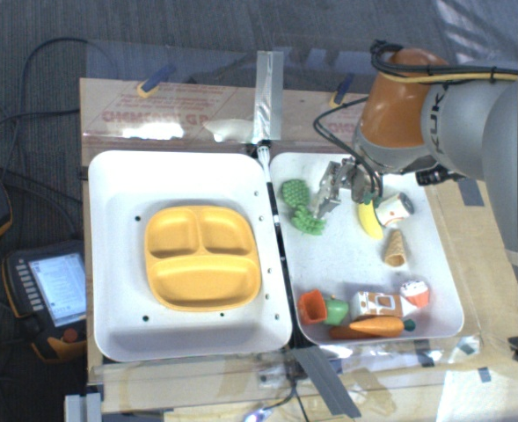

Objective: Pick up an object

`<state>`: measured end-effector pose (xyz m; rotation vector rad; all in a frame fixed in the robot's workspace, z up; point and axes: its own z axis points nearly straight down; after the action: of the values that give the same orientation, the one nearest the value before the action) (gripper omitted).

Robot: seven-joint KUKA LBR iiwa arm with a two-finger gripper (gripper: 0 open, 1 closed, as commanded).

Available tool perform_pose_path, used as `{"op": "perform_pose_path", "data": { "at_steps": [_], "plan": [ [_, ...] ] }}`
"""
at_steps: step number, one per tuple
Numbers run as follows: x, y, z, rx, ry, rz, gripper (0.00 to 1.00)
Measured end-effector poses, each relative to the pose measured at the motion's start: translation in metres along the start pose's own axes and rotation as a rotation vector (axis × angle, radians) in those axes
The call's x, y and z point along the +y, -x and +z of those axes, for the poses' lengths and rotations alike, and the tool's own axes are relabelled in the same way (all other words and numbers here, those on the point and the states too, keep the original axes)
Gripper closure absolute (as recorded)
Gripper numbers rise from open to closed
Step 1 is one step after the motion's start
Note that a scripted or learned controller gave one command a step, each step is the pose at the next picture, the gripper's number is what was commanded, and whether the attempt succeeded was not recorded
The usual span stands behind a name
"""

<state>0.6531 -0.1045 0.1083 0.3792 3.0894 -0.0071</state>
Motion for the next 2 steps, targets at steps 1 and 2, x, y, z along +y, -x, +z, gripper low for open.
{"op": "perform_pose_path", "data": {
  "at_steps": [1, 2],
  "plan": [
    [-0.019, 0.001, -0.161, 0.024, -0.002, 0.165, 1.00],
    [0.000, -0.037, -0.012, 0.028, 0.002, -0.049, 1.00]
  ]
}}
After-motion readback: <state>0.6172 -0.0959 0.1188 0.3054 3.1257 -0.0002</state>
